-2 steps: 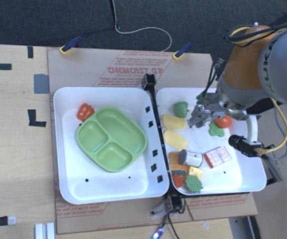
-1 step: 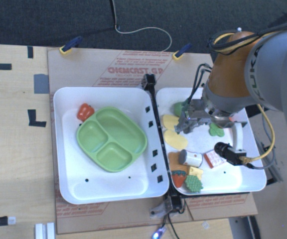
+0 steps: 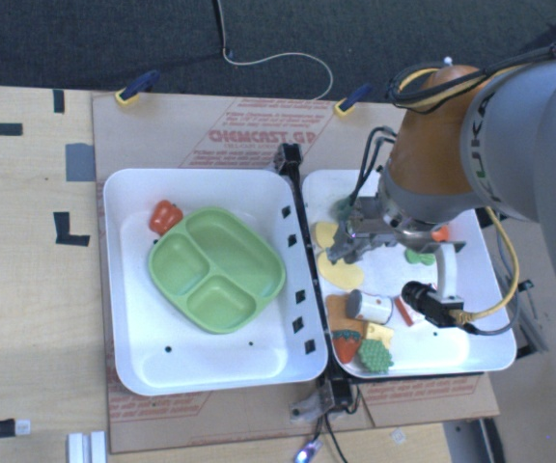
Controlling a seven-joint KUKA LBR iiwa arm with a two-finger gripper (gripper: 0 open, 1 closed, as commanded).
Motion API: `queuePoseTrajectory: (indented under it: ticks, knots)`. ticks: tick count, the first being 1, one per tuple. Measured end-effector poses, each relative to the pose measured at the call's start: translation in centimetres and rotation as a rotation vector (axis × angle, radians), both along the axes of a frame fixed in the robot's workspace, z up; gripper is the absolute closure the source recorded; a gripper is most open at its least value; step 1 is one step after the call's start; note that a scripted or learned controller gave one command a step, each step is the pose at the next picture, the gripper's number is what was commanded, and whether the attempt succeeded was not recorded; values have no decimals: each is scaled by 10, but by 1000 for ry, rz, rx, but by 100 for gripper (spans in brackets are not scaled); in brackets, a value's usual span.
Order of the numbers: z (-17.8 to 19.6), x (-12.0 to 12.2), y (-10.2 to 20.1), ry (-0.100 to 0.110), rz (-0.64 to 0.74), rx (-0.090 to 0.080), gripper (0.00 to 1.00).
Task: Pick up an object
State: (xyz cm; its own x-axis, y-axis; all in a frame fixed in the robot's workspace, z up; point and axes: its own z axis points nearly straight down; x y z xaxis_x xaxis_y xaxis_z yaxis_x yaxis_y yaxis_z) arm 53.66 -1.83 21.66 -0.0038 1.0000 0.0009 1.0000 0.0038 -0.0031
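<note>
Broccoli toy (image 3: 375, 356) lies below the fingers (image 3: 346, 248) in right bin (image 3: 486, 355).

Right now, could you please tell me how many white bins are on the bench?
2: the left bin holds a green tray; the right bin lies under the arm.

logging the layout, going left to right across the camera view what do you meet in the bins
red toy → green divided plate → black divider between the bins → yellow piece → gripper → small white cylinder → green piece
</note>
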Motion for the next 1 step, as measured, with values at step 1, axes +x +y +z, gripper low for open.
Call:
queuePoseTrajectory:
  ticks: [1]
  knots:
    - [16, 2, -3, -2, -2, -1, 100]
